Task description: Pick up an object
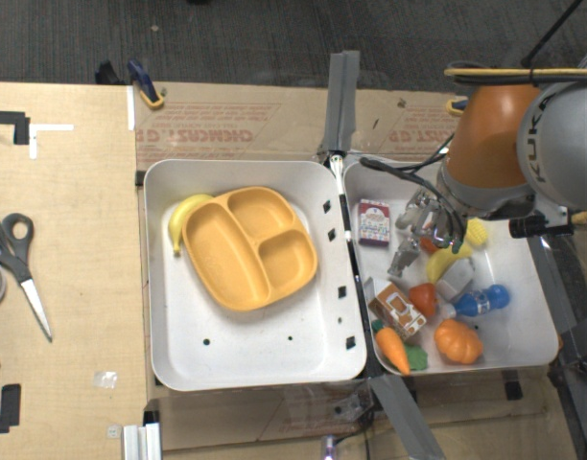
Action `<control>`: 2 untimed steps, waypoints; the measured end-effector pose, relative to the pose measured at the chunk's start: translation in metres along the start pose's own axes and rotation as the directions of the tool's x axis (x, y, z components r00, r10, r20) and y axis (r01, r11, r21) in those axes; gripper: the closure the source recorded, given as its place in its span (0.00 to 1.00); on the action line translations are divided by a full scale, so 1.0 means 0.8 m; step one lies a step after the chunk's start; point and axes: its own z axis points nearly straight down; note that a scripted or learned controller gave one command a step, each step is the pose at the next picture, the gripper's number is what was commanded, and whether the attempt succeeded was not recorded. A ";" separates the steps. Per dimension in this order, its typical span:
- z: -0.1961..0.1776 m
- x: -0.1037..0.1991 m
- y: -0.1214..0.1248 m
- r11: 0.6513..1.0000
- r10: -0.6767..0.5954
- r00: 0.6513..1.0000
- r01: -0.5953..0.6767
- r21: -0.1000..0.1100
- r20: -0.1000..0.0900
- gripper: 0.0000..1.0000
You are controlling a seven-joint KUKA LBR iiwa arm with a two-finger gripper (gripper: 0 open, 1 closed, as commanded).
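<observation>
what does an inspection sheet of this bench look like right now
surface: two white bins, left bin, right bin, on cardboard
job's things: right bin holds small box, carrot, orange pumpkin, blue toy, brown carton
clutter: yellow divided plate over a banana in left bin
gripper: gripper low over the right bin's toys
cables: black cable near the arm
surroundings: scissors on wooden bench, blue clamp

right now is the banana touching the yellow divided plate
Touching: the camera view shows the banana curved tight against the yellow divided plate's left rim with no white bin floor between them.
</observation>
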 end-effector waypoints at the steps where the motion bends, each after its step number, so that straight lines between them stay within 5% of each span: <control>1: 0.000 0.037 -0.021 0.989 0.149 0.989 -0.149 0.000 0.000 0.00; 2: -0.012 0.035 -0.020 0.989 0.145 0.989 -0.145 0.000 0.003 1.00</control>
